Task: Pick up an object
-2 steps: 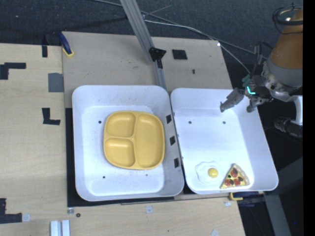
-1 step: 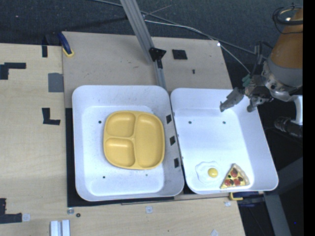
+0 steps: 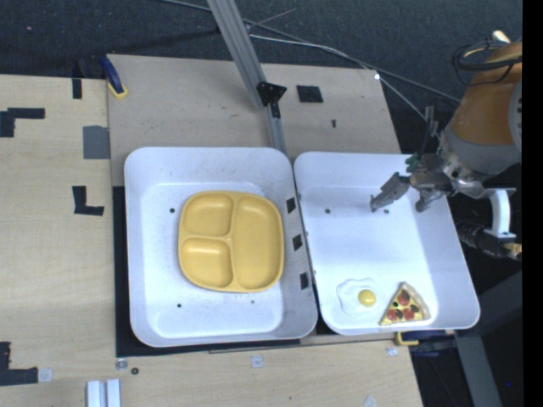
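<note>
Camera view, end effector (image 3: pixel 392 195) spread wide, holding nothing, over right bin (image 3: pixel 441 253).

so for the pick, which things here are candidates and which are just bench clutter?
Candidates:
- yellow divided plate, left bin
- toy fried egg, right bin, near edge
- toy pizza slice, beside the egg
- gripper, over the right bin's far end, apart from all three

Clutter:
- metal pole
- black tape marks
- blue-yellow clamp
- cables
</note>
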